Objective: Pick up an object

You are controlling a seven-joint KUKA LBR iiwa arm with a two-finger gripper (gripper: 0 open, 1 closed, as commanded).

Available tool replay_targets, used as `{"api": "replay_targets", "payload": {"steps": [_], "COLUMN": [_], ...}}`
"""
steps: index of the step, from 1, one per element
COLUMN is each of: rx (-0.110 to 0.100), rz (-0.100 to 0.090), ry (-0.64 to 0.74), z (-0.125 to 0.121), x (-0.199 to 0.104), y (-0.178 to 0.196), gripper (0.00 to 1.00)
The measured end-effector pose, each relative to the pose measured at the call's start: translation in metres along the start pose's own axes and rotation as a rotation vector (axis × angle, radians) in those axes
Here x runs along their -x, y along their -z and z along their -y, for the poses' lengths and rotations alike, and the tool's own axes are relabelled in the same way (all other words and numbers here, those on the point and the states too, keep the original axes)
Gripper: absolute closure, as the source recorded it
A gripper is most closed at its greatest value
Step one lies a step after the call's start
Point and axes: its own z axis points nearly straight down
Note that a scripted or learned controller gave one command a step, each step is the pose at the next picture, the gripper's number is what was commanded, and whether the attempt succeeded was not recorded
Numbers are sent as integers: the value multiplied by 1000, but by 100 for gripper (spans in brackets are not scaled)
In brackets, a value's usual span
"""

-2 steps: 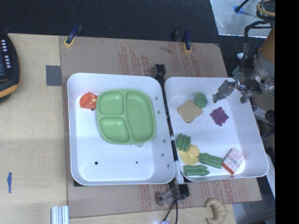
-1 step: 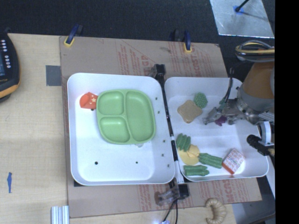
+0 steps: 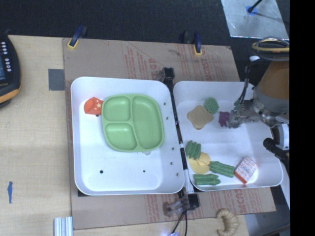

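1. ok so the arm (image 3: 273, 85) comes in from 3 o'clock, grey with the orange band, and its end effector (image 3: 237, 116) sits low over the right bin (image 3: 261, 181), toward the bin's 2 o'clock corner; can't tell if it's apart or together, too small and dark
2. a little purple object (image 3: 224, 118) lies just beside the end effector at its 9 o'clock, touching or nearly so; can't make out whether it's actually gripped
3. rest of the right bin: a tan sandwich-looking piece (image 3: 199, 117) with a green bumpy thing (image 3: 211, 104) at its 1 o'clock; a yellow item (image 3: 200, 163) with green veg pieces (image 3: 193, 149) around it at 6 o'clock; a red and white packet (image 3: 245, 169) at 5 o'clock
4. left bin (image 3: 88, 181) holds a green divided plate (image 3: 133, 122); a red toy with a star (image 3: 93, 106) touches its 10 o'clock edge
5. both bins sit on cardboard (image 3: 147, 58) clamped to the counter (image 3: 29, 146)
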Motion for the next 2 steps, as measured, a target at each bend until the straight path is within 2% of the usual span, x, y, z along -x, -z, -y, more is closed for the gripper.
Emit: {"api": "replay_targets", "payload": {"steps": [1, 2], "rx": [-1, 5], "rz": [0, -2], "ry": [1, 2], "z": [0, -38], "x": [0, 17], "y": [0, -11], "gripper": [0, 0]}}
